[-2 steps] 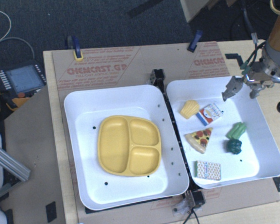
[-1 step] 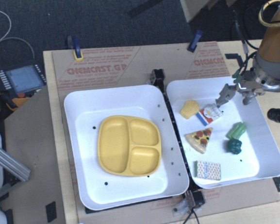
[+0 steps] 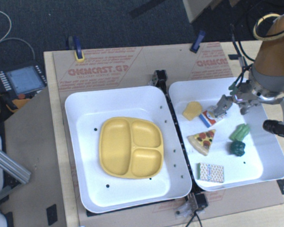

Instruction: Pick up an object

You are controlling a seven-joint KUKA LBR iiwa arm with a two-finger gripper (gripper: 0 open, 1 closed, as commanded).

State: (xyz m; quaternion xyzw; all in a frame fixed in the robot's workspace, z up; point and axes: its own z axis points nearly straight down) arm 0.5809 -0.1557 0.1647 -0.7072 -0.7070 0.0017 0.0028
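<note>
My gripper (image 3: 219, 109) reaches in from the right and hangs low over the upper middle of the right bin (image 3: 273, 170). Its tip is right at a small red, white and blue object (image 3: 209, 119), which it partly covers. A yellow block (image 3: 192, 110) lies just left of that. Below them lie a toy pizza slice (image 3: 203, 140) and, to the right, a green broccoli piece (image 3: 238, 139). A flat patterned packet (image 3: 210, 172) rests near the bin's front edge.
The left bin (image 3: 82, 140) holds a yellow divided plate (image 3: 130, 147). A black clamp (image 3: 159, 77) sits at the back between the bins. The arm's orange band (image 3: 275, 49) and cables hang over the right bin's far right side.
</note>
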